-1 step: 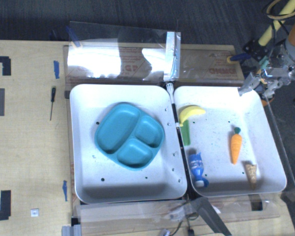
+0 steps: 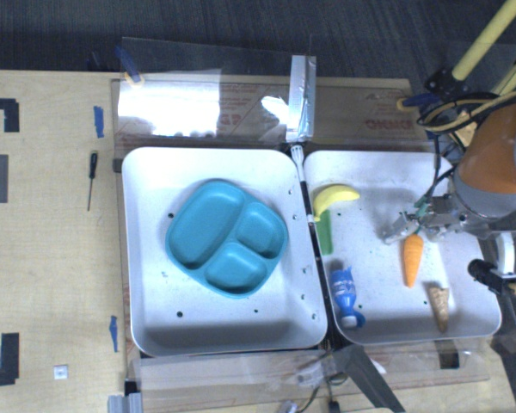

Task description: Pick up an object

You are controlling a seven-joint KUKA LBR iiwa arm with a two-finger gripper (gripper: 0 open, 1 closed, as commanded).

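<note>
The right bin (image 2: 374, 166) holds several small items. A yellow banana (image 2: 334, 196) lies at its far left, with a green piece (image 2: 325, 232) just below it and a blue bottle (image 2: 345, 294) nearer the front. An orange carrot (image 2: 412, 261) lies in the middle right, and a brown cone (image 2: 439, 305) sits near the front right. My gripper (image 2: 419, 219) hovers at the carrot's upper end, with the grey arm and its orange band (image 2: 497, 157) reaching in from the right. I cannot make out contact with the carrot.
The left bin (image 2: 146, 231) carries a blue divided plate (image 2: 228, 236). A clear plastic panel (image 2: 206, 101) stands behind the bins. Cables (image 2: 447, 110) and a yellow rod (image 2: 490, 28) hang at the upper right. Bare wooden bench (image 2: 43, 256) lies to the left.
</note>
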